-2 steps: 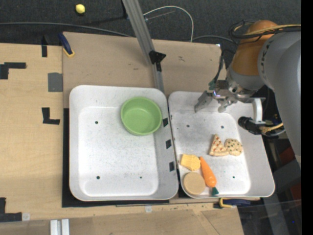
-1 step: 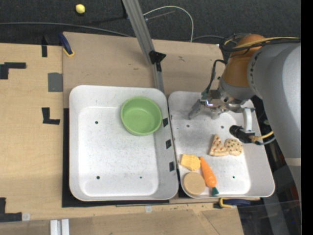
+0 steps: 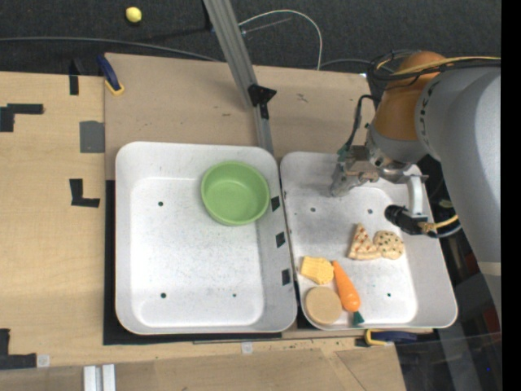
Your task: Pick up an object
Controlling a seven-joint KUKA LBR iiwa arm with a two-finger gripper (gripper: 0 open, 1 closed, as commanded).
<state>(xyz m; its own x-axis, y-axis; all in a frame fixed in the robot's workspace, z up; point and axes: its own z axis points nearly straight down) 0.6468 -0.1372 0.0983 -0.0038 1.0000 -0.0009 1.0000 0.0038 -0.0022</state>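
The gripper (image 3: 342, 182) is seen over the far part of the right bin (image 3: 431, 312); its finger state cannot be told. A carrot (image 3: 346, 287) lies near.

i see even, fairly bright overhead light. white bins (image 3: 138, 243) look slightly washed out, shadows soft and short. arm (image 3: 456, 137) at right is softly blurred; overall picture grainy, low resolution.

Arm (image 3: 468, 137) cut off at right edge
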